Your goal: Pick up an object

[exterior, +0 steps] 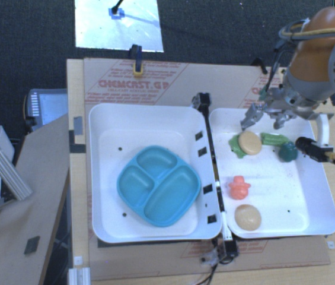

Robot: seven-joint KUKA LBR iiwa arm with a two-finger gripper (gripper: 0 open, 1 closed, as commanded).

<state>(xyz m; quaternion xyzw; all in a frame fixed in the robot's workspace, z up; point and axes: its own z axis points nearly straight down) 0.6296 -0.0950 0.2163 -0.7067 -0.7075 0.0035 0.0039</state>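
Gripper (266,117) hovers over right white bin (315,215), jaws spread, gripping nothing, above round tan toy (250,142) and green piece (274,139).

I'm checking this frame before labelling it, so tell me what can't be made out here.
- Gripper: blurred, so nothing shows whether it holds anything.
- Green piece: partly under the tan round object; shape unclear.
- Orange toy: too small to identify.
- Arm: cut off by the right edge.

Single fixed camera, high above the table (48,159), tilted down at a slant, mid-distance. Two shallow white plastic bins (155,114) sit centre-frame, fully in view; grey, orange-banded arm (324,46) enters right of them.
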